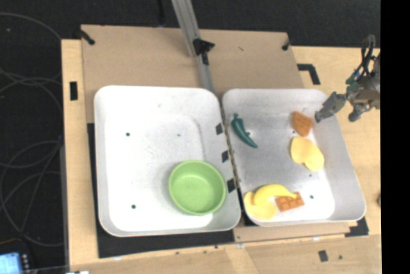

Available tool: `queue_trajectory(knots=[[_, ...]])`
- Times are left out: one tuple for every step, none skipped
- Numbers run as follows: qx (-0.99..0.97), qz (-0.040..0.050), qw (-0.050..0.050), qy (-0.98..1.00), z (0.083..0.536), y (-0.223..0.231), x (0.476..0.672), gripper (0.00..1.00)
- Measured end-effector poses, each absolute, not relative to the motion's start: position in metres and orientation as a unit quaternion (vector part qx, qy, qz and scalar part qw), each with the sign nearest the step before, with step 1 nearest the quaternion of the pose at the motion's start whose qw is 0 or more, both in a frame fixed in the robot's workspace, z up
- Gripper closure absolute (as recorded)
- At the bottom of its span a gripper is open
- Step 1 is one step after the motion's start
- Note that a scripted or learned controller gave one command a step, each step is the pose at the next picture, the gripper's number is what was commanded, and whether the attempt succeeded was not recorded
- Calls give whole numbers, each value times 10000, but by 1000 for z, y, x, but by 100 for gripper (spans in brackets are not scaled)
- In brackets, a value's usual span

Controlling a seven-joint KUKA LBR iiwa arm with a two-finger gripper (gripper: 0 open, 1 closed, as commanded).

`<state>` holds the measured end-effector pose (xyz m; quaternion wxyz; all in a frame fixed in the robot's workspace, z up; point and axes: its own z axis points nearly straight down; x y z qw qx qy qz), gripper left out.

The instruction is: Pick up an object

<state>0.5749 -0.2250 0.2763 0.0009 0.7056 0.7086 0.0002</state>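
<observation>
Two bins | gripper (343, 107) over right bin's (269, 100) far-right rim, fingers spread, nothing between | green bowl (197, 186) in left bin (128, 112)

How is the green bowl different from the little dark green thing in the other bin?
The green bowl is round, wide and light green; the dark green piece is thin, long, slightly curved and much smaller. The bowl sits in the left bin near its front edge, mouth up; the piece lies flat in the right bin, close to the wall between the bins. Both are green, and both lie apart from the gripper at the right bin's far corner.
</observation>
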Motion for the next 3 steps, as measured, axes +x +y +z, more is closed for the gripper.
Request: queue_trajectory(knots=[[7055,-1,10,7087,276,-225,575,0],[7066,-8,14,7076,236,-225,580,0],[7070,-8,12,7072,196,-225,580,0]])
